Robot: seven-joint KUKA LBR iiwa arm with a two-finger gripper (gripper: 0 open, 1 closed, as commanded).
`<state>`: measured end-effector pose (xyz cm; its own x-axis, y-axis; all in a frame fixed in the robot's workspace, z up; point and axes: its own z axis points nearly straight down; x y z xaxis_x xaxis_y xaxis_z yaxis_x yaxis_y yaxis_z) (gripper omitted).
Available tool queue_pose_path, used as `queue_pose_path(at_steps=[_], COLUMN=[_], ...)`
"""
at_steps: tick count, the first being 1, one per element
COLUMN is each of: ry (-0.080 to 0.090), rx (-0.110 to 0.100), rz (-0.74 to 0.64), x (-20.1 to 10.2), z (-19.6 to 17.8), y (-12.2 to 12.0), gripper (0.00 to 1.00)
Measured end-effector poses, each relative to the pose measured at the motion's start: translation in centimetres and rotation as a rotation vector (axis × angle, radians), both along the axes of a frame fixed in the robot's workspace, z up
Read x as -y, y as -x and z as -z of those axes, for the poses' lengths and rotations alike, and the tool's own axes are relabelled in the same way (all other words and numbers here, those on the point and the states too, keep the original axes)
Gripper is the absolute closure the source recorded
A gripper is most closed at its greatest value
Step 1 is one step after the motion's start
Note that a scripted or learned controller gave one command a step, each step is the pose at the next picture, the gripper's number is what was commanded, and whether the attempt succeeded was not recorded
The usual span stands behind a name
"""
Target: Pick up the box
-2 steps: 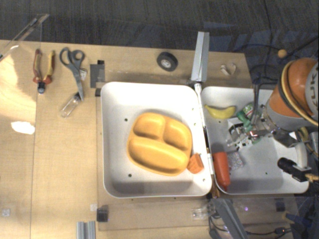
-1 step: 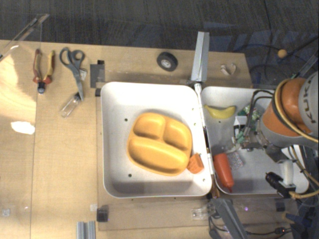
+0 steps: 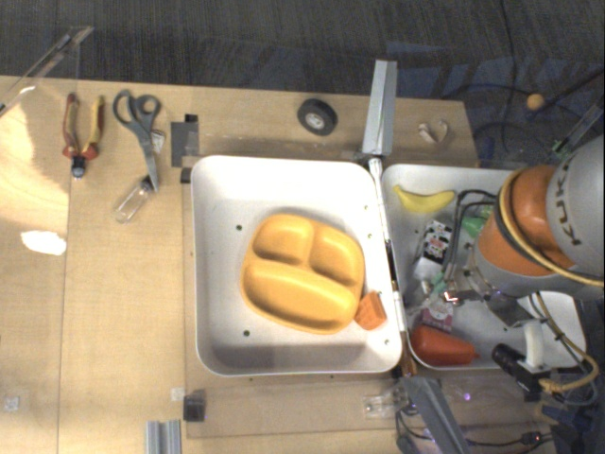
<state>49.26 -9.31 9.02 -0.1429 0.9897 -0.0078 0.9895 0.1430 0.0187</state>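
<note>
Camera view: gripper (image 3: 444, 296) low in right bin (image 3: 473, 173), grip state unclear; box (image 3: 436, 241) near left wall; centre over it before closing.

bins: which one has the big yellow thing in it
The left bin: the big yellow tray fills its middle. The right bin has small items and the arm.

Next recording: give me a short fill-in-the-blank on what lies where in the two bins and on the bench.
1. The large yellow tray lies in the ____ bin.
2. The banana lies in the right bin, near its ____ left corner.
3. The small orange piece touches the tray's lower ____ side.
4. The scissors lie on the bench, to the ____ of both bins.

Missing words: left; top; right; left
</note>
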Motion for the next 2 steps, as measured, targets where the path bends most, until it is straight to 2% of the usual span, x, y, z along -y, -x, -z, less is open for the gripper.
queue_pose_path(at_steps=[1, 2], ry=[0.0, -0.006], rx=[0.008, -0.013], rz=[-0.003, 0.098], x=[-0.1, -4.8], z=[-1.2, -12.6], y=[-0.3, -2.1], gripper=[1.0, 1.0])
